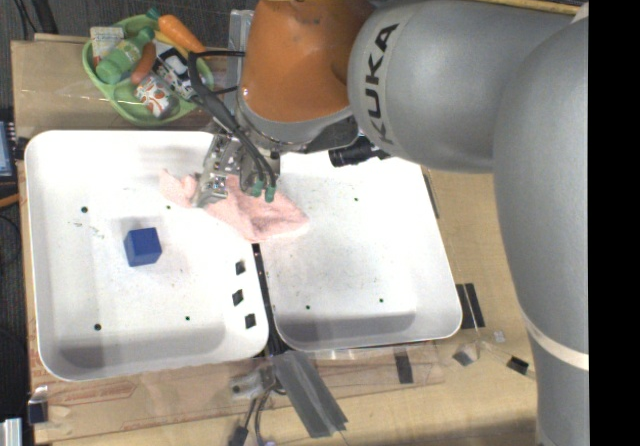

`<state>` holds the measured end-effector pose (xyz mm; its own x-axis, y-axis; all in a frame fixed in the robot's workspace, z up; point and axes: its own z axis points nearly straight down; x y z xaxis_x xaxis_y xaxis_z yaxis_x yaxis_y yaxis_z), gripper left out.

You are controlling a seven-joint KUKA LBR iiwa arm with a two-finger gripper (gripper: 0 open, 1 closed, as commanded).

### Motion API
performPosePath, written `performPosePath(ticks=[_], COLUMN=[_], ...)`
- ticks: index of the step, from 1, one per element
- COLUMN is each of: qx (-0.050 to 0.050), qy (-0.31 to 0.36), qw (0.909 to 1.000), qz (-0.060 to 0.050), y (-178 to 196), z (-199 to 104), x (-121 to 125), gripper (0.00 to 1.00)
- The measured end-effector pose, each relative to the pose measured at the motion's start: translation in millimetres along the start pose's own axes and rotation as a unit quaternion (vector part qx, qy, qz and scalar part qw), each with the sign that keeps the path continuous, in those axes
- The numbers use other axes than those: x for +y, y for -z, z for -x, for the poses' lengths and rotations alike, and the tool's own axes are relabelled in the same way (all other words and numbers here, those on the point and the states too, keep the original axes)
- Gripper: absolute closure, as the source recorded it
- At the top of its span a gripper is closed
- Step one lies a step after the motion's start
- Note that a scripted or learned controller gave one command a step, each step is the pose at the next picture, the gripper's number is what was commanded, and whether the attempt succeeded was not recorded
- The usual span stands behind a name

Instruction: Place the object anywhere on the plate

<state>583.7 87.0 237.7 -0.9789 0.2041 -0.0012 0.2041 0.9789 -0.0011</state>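
Observation:
A blue cube lies in the left white bin, left of centre. A pink, flat, uneven-edged piece lies across the divide between the two bins, at their far side. I cannot tell whether it is a plate or a cloth. My gripper hangs low over the pink piece's upper left part, under the orange wrist band. It stands about a hand's width up and right of the cube, and nothing shows held in it. The arm hides part of the pink piece.
A green bowl holding a carrot, a bottle and other small items stands beyond the left bin's far edge. The right bin shows bare, speckled floor. The grey arm covers the upper right of the scene.

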Motion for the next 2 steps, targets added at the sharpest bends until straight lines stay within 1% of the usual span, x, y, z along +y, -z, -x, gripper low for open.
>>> performPosePath(ticks=[1, 2], qx=[0.002, 0.002], qy=[0.103, 0.103], qw=[0.9947, 0.9946], qz=[0.000, 0.000], y=[-5.8, -5.7], z=[-13.0, -13.1], x=[17.4, 17.9], gripper=[1.00, 0.00])
